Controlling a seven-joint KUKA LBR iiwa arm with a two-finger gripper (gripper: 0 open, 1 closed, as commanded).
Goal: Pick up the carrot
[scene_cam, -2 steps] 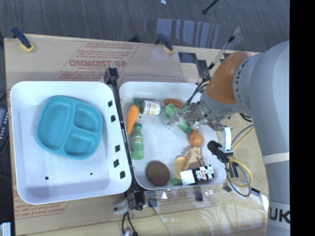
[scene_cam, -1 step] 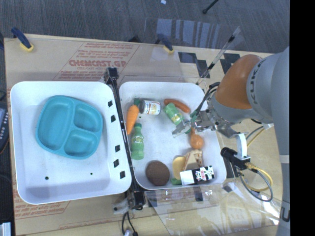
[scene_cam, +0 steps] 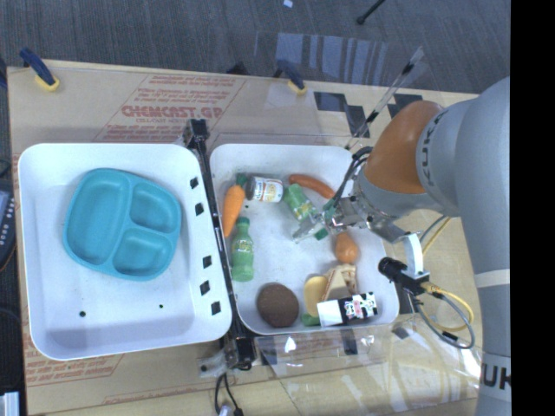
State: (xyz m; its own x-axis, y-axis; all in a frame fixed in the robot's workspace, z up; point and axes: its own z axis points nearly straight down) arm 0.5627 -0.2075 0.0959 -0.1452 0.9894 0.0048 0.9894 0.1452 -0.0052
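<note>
Carrot (scene_cam: 232,208) by right bin's (scene_cam: 381,312) left wall, long axis twelve-to-six, tapering toward six. Gripper (scene_cam: 317,224) at three o'clock, spread unreadable.

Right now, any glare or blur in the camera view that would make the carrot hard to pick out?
Camera view: the carrot is sharp and evenly lit against the right bin; glare sits on the clear sheet behind the bins; the end effector looks slightly soft; shadows are faint.
</note>
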